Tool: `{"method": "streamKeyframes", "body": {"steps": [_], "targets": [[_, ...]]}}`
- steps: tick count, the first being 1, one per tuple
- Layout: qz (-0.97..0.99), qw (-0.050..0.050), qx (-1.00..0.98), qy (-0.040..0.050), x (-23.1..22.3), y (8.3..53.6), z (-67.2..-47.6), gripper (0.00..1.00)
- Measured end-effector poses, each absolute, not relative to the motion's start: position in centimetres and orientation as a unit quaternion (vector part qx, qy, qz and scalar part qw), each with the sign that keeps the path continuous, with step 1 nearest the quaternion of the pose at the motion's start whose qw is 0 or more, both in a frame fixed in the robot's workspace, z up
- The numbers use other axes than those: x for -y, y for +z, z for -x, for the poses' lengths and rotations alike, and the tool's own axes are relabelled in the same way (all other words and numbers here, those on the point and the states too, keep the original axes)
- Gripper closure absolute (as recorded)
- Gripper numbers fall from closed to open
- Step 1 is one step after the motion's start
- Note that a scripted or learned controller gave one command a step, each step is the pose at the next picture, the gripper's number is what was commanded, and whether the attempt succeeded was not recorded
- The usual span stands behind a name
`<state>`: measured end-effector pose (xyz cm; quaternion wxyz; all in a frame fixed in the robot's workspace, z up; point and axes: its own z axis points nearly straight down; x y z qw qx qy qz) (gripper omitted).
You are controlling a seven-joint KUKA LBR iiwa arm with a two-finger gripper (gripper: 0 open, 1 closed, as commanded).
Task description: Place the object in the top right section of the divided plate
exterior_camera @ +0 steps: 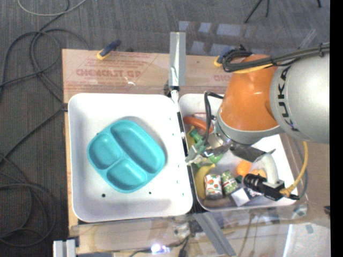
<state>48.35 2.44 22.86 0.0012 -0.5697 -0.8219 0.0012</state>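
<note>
A turquoise divided plate [126,153] lies tilted in the left white bin [86,108], with one long section and two smaller ones, all bare. My gripper [206,153] reaches down into the left part of the right bin [292,167], among a heap of small things. Around it lie an orange carrot-like piece [195,123], a green piece [195,139], a yellow banana [202,176], a small carton with strawberries on it [213,186] and a green-dotted cube [229,182]. The orange wrist band hides much of that bin.
An orange ball [243,167] and a white piece [269,168] sit at the right bin's near side. The bins' shared wall [182,143] runs just left of my gripper. Cables lie on the carpet to the left. A blue-and-yellow clamp [108,48] sits on the cardboard behind.
</note>
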Motion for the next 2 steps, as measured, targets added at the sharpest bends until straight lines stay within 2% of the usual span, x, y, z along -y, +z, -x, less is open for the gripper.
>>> {"method": "streamKeyframes", "body": {"steps": [1, 2], "targets": [[0.555, -0.001, 0.832, 0.0014, -7.7, 38.6, -58.9, 1.0], [0.453, 0.002, 0.892, 0.0007, -9.3, 20.9, -52.1, 1.0]]}}
